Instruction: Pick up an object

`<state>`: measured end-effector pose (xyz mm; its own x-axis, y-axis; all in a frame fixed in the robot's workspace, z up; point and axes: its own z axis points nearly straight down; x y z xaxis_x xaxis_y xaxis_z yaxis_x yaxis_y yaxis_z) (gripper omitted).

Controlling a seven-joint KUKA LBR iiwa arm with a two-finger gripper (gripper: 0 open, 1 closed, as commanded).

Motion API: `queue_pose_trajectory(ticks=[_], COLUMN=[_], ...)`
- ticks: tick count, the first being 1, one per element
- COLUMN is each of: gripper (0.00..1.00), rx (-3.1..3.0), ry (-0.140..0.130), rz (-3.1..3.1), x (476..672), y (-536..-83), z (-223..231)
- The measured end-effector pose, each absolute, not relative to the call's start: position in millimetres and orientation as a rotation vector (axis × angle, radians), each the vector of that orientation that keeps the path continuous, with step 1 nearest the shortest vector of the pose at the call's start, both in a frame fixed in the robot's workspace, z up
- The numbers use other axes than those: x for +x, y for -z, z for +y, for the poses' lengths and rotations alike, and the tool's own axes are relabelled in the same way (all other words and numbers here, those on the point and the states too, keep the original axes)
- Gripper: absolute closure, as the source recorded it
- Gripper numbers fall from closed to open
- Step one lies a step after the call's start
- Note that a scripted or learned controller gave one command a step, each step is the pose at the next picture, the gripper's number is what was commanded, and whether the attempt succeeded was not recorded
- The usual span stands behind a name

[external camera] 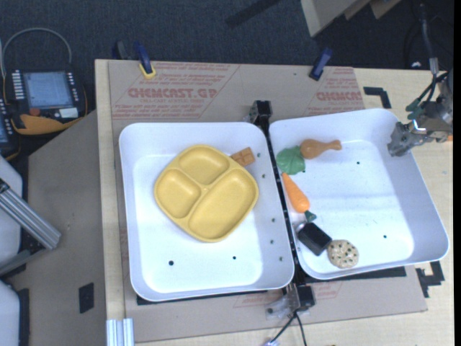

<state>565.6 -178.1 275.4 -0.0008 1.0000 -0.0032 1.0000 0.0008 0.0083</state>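
The right bin (374, 215) holds several small objects along its left side. A tan drumstick (319, 148) lies beside a green leafy piece (290, 160). Below them are an orange carrot (295, 192), a black block (314, 238) and a round cookie (343, 253). My gripper (401, 140) hangs at the right bin's far right rim, well away from all of these, with nothing visible in it.
The left bin (144, 251) carries a yellow divided plate (207, 192) with a small brown block (243, 156) at its upper right edge. Both bins rest on a cardboard sheet (216, 85) held by clamps. A pendant screen (45, 92) sits off to the left.
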Motion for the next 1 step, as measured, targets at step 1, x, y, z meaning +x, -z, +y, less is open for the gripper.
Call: queue_pose_trajectory(ticks=[1], gripper=[1.00], rx=[2.218], ry=[0.000], rz=[2.228], x=[558.1], y=[-265.8], z=[-134.2])
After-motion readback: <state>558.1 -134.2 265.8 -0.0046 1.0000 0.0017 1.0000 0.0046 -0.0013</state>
